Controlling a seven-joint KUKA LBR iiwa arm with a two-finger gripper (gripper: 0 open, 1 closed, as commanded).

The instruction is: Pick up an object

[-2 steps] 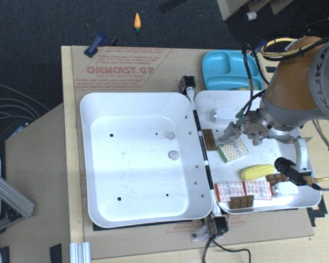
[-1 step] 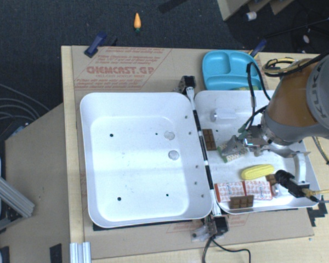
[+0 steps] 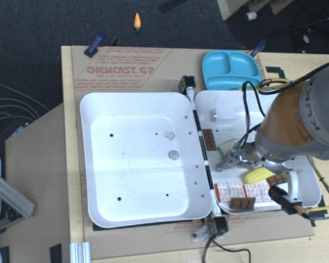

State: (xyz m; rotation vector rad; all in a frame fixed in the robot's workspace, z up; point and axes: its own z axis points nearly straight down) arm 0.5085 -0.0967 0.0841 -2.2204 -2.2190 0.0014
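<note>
The gripper (image 3: pixel 236 159) is seen low inside the right bin (image 3: pixel 230 100), just left of a yellow banana-shaped toy (image 3: pixel 257 175); whether its jaws are parted or closed cannot be told. For a clean pick, one item should be singled out, probably the toy, and approached from straight above. A red-and-white printed card (image 3: pixel 242 190) and a brown block (image 3: pixel 242 203) lie just below the toy, by the bin's near rim. The left bin (image 3: pixel 98 119) offers open room.
</note>
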